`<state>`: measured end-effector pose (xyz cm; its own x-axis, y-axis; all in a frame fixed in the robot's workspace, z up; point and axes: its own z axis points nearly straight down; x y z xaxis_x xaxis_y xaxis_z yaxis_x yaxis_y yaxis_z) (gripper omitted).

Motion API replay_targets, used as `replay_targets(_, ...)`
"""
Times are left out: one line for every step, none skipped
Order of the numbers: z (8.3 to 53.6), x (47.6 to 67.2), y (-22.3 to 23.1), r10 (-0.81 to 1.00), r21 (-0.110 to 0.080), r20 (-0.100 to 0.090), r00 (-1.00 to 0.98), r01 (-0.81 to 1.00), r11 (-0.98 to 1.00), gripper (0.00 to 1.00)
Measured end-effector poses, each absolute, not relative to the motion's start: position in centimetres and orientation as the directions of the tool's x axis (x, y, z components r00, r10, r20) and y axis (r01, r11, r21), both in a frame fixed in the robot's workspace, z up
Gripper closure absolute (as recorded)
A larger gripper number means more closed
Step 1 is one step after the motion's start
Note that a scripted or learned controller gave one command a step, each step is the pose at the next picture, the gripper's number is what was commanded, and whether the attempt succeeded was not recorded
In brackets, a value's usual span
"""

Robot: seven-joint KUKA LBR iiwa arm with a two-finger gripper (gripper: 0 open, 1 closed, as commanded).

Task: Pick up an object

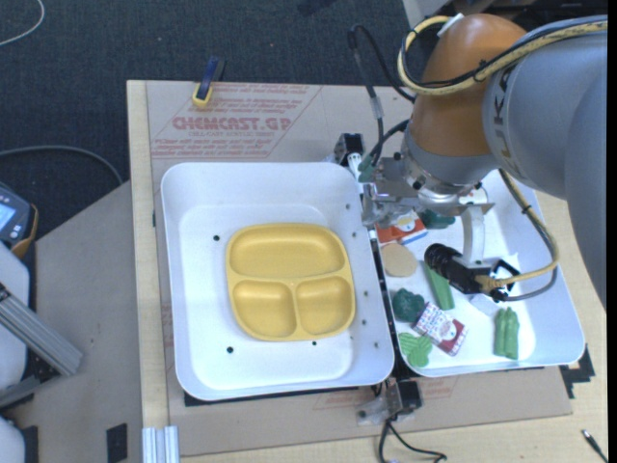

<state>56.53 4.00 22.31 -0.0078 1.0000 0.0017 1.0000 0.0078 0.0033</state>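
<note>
With the tool (416,222) low over the right bin's (554,307) crowded left end, its grip state hidden by the wrist, it should probably settle squarely on one item, such as the tan disc (397,259), before lifting.

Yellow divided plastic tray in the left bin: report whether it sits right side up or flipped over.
Right side up. The yellow divided plastic tray lies flat in the left white bin, its three hollow compartments facing upward.
</note>
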Motion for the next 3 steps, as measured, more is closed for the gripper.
replay_targets(21.71,57.93,5.25,1.0,0.003,0.0,-0.002,1.0,0.002,1.0)
replay_targets(22.37,58.31,5.11,1.0,0.003,0.0,-0.002,1.0,0.002,1.0)
replay_targets(21.46,57.78,5.6,1.0,-0.003,0.0,0.0,1.0,0.0,1.0)
